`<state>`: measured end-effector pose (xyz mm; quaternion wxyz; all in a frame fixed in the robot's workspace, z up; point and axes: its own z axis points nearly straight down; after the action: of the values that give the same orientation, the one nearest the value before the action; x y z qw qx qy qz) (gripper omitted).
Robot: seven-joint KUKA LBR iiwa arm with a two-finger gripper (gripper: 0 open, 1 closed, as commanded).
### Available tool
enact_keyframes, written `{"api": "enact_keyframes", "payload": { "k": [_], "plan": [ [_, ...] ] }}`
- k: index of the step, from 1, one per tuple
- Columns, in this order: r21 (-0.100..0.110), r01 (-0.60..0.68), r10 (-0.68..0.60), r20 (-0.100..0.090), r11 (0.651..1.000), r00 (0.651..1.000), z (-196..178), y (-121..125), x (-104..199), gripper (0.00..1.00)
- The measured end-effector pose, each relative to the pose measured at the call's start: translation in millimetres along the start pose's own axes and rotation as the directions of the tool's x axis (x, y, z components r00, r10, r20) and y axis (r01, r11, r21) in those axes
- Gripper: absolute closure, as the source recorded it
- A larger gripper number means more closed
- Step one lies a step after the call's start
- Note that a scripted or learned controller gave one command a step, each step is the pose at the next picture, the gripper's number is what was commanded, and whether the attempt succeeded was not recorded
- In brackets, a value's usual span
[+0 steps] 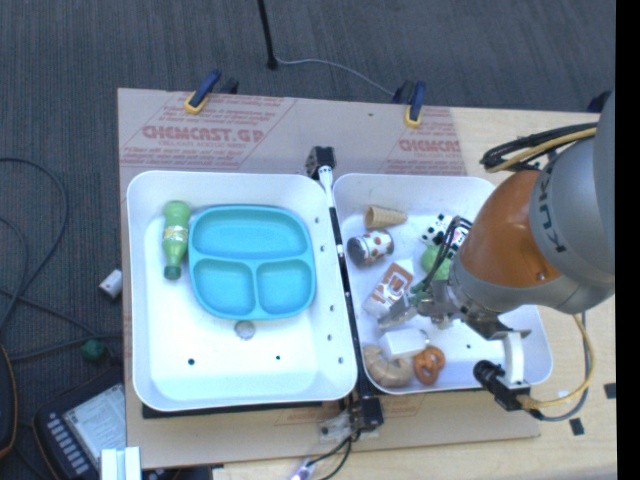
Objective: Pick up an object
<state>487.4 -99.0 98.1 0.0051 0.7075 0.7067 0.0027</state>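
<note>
Camera view, "CHEMCAST GP" printed on bench board (205, 133)

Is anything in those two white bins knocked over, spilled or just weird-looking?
Nothing looks spilled or broken. The green bottle lies on its side beside the blue tray in the left bin. The small toys in the right bin sit in a loose jumble near the gripper.

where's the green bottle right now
The green bottle lies in the left bin of the camera view, near that bin's upper left corner, just beside the left edge of the blue divided tray.
</note>
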Motion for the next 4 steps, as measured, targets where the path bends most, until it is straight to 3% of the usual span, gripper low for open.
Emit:
{"api": "enact_keyframes", "payload": {
  "k": [1,2,3,4],
  "plan": [
    [0.000,0.000,0.000,0.000,1.000,1.000,-9.5,0.4,0.1,1.00],
    [0.001,0.000,0.000,0.000,1.000,1.000,-9.4,0.3,0.1,0.00],
    [0.008,0.000,0.000,-0.001,1.000,1.000,10.8,-3.0,2.8,0.00],
    [0.002,0.000,0.000,-0.001,1.000,1.000,-0.1,-0.8,3.1,1.00]
  ]
}}
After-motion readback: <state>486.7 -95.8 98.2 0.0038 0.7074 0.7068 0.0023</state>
